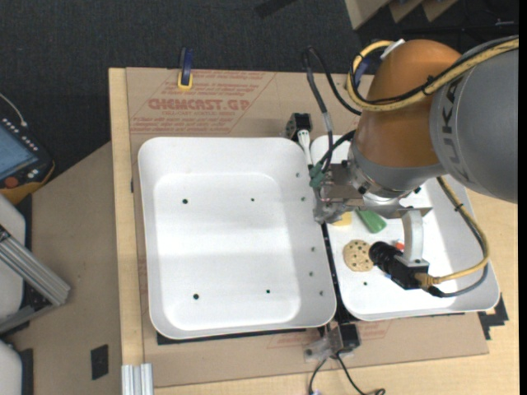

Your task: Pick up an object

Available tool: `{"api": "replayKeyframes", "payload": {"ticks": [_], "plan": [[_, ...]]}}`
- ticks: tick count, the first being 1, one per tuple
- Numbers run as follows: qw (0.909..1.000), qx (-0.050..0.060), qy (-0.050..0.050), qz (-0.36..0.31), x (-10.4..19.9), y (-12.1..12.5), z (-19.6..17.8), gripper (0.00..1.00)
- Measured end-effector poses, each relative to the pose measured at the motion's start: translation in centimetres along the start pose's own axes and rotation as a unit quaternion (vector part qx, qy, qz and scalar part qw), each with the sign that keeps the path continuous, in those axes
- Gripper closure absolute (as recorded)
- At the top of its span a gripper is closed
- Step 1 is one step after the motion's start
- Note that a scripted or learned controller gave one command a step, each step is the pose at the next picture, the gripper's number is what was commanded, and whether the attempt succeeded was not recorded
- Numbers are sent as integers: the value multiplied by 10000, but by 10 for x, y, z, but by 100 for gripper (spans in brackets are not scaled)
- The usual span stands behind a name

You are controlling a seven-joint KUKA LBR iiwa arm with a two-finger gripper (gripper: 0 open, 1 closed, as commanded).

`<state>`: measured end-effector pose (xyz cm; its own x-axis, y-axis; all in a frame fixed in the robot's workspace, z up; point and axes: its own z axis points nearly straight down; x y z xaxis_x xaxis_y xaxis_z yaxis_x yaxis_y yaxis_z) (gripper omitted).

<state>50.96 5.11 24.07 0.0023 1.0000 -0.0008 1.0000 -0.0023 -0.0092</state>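
Observation:
My gripper (333, 207) hangs low over the left part of the right bin (461, 290), close to the wall between the two bins. The bulky grey and orange wrist hides much of that bin. Just right of the gripper a green object (373, 220) pokes out from under the wrist, with a small yellow piece (345, 218) beside it. A tan round disc with dark holes (356, 254) lies on the bin floor in front of the gripper. A small orange bit (399, 246) shows to the disc's right. Nothing is visibly held.
The left bin (156, 245) sits beside the right one, its raised rim running just left of the gripper. Both bins rest on a cardboard sheet (206, 97) with a blue clip (186, 68) at its far edge. Cables trail behind the wrist.

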Motion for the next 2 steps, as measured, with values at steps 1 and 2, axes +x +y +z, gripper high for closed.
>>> {"api": "replayKeyframes", "payload": {"ticks": [1,2], "plan": [[9999,-84,27,-58,68,-22,-74,100],[9999,-84,30,-60,136,-32,-134,100]]}}
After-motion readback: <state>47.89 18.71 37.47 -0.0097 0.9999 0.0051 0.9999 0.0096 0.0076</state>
